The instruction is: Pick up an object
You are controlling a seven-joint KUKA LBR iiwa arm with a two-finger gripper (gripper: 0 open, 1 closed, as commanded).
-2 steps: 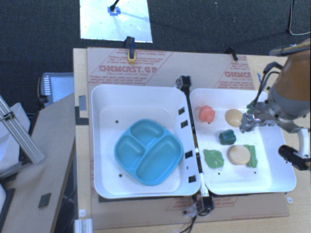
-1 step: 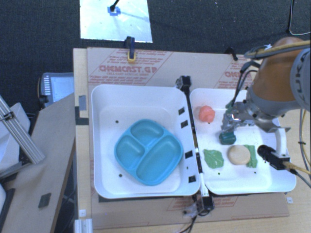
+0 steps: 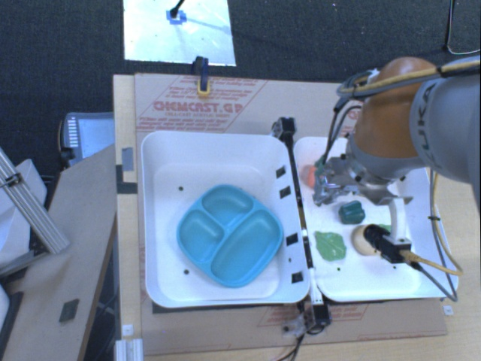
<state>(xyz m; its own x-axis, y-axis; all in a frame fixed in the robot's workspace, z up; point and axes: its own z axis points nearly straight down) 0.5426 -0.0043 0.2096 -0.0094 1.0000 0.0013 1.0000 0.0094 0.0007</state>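
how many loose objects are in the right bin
4 that I can see: an orange piece near the divider, a dark green block mid-bin, a light green piece toward the front, a tan ball right of it. The arm may hide more.

You have a tan bench (image 3: 124, 201) across the middle of the frame, with a printed brown cardboard sheet (image 3: 225, 104) lying flat on it. On that sheet, two shallow white bins sit side by side, touching: the left bin (image 3: 161, 164) at centre, the right bin (image 3: 361, 284) toward the lower right
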